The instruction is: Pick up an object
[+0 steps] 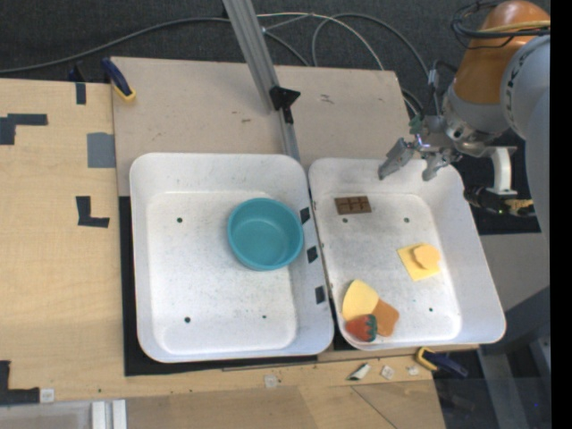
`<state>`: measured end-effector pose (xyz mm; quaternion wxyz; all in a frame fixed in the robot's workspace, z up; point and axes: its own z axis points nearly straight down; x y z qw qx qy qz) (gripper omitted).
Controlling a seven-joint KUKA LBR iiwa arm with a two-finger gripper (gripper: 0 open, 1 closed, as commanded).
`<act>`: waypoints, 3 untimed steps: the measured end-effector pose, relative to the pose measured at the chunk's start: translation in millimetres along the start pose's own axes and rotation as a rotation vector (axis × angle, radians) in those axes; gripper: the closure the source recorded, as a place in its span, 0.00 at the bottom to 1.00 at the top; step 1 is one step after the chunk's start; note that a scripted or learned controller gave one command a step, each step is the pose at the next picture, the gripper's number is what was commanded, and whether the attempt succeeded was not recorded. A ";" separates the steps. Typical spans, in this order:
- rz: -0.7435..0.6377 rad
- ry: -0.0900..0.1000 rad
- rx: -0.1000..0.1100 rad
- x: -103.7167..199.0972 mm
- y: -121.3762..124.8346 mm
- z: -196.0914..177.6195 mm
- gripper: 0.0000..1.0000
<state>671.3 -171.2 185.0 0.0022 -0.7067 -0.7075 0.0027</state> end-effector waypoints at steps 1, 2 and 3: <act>-0.001 0.001 0.001 9.3 -2.2 61.1 0.00; -0.002 0.000 -0.006 9.5 -0.2 46.4 1.00; -0.001 0.000 -0.012 17.1 8.5 -7.7 1.00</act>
